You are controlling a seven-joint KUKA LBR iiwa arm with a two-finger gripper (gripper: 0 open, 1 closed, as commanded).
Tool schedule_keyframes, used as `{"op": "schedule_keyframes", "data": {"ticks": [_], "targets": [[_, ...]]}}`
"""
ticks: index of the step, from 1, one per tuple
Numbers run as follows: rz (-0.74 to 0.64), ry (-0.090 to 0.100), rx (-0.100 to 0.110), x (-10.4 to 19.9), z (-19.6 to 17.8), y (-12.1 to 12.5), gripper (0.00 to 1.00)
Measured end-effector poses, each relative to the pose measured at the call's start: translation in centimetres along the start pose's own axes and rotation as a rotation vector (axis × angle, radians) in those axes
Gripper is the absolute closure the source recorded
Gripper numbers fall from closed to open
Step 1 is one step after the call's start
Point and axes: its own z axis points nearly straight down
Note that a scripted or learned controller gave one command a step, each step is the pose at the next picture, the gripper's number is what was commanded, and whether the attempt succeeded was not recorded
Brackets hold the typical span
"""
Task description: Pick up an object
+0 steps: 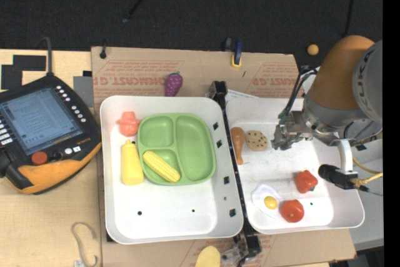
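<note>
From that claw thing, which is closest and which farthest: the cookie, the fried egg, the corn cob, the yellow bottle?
From the gripper, in the camera view:
1. Cookie, just beside it in the right bin.
2. Fried egg, near the right bin's front edge.
3. Corn cob, on the green plate in the left bin.
4. Yellow bottle, left of that plate.

Bins [169, 222] smooth white plastic; green tray [194, 153] glossy plastic; backing board [200, 72] matt brown cardboard.
</note>
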Motion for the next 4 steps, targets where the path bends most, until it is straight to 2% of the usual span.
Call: {"op": "schedule_keyframes", "data": {"ticks": [1, 2, 3, 4], "targets": [[-0.004, 0.000, 0.000, 0.7, -5.4, -0.7, 1.00], [-0.004, 0.001, 0.002, 0.5, -6.8, -0.7, 1.00], [-0.008, 0.002, 0.001, 5.4, -7.8, 1.8, 1.00], [-0.007, 0.001, 0.003, 8.2, -6.1, 4.0, 1.00]]}}
